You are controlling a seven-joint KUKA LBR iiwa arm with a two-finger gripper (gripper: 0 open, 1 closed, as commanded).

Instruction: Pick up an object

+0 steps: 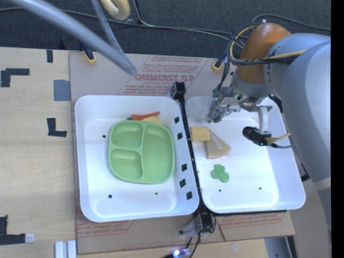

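Note:
My gripper hangs low over the back left part of the right bin, just behind the yellow pieces. Two pale yellow wedge-shaped blocks lie there: a square one by the divider and a triangular one touching it. A small green leafy piece lies nearer the front. I see nothing between the gripper and the bin floor.
The left bin holds a green divided plate, with an orange strip and a yellow piece tucked behind it. A black clip rail separates the bins. A grey tube crosses the upper left.

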